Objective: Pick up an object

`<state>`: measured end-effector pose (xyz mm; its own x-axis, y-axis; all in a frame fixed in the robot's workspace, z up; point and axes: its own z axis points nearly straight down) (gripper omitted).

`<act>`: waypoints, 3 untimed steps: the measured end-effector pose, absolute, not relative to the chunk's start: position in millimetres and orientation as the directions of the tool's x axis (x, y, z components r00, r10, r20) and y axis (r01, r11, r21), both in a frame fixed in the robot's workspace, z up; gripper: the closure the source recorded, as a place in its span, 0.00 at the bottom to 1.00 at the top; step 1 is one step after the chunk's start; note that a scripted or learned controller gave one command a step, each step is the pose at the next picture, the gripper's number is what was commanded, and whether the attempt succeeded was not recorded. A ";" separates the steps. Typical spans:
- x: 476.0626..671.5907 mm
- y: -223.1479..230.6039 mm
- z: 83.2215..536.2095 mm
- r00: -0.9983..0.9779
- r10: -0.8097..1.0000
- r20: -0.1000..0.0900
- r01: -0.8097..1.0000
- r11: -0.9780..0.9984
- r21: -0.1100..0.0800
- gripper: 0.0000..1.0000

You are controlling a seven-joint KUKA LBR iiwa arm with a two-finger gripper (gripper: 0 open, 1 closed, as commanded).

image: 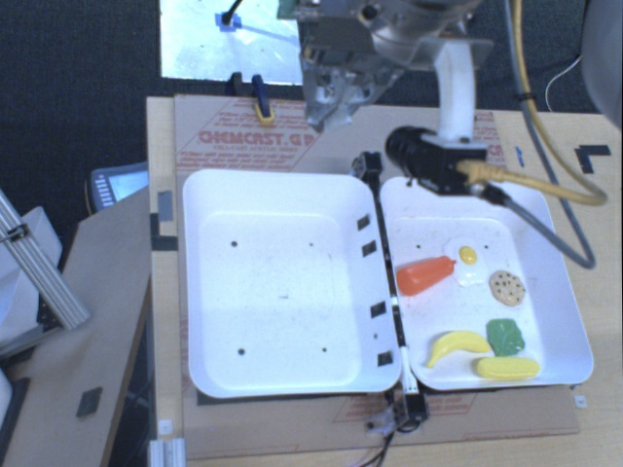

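Observation:
My gripper (326, 115) hangs high above the bench, over the back edge between the two bins, with nothing visibly in it. In the right bin (560, 305) lie an orange carrot (424, 275), a fried egg (467, 257), a round cookie (506, 287), a yellow banana (458, 345), a green piece (505, 335) and a yellow corn-like piece (507, 367). All of them lie well below and to the right of the gripper.
The left bin (282, 280) stands beside the right one, joined by a black clip strip (384, 280). Cardboard (243, 139) lies under both bins. A yellow-handled clamp (261, 100) sits at the back edge. Yellow and grey cables (545, 188) run across the right bin's back corner.

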<state>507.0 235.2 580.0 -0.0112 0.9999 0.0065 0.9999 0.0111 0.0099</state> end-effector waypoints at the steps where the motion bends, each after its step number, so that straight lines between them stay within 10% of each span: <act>1: 507.2 235.1 591.3 -0.013 1.000 0.008 1.000 0.012 0.012 1.00; 3: 548.2 235.3 535.2 -0.005 1.000 0.001 1.000 0.005 0.003 1.00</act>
